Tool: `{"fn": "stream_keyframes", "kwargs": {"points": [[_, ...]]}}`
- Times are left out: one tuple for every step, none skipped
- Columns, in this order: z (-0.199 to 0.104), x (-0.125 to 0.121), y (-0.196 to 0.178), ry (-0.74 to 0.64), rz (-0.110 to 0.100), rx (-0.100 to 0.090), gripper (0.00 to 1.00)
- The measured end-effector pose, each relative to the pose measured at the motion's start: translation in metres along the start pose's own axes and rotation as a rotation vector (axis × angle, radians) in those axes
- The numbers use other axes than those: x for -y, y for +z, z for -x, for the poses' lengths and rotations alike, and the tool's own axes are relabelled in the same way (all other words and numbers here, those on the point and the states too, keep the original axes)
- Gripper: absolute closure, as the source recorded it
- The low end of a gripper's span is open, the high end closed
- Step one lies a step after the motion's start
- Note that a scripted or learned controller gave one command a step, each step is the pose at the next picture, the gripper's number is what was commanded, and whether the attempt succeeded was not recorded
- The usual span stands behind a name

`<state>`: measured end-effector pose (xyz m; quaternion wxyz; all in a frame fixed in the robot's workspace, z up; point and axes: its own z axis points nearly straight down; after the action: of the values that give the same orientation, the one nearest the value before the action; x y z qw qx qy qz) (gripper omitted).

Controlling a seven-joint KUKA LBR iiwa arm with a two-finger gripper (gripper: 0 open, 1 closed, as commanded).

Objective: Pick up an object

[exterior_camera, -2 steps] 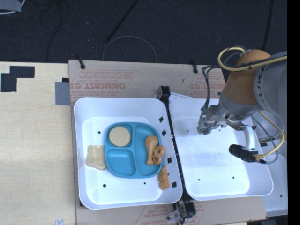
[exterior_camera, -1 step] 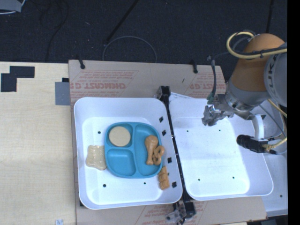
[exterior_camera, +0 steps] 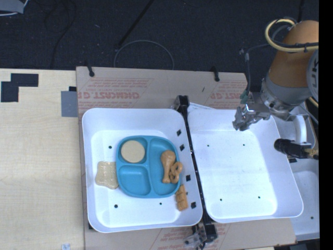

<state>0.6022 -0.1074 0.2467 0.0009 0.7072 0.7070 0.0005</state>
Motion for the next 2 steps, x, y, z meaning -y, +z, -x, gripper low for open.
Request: {"fn": "stream_keyframes", "kwargs": {"points": [[-0.057, 0.003, 0.003, -0.004, -0.006, -0.002, 1.00], [-0.106, 0.000, -0.001, -0.004, -0.004, -0.002, 1.00]]}}
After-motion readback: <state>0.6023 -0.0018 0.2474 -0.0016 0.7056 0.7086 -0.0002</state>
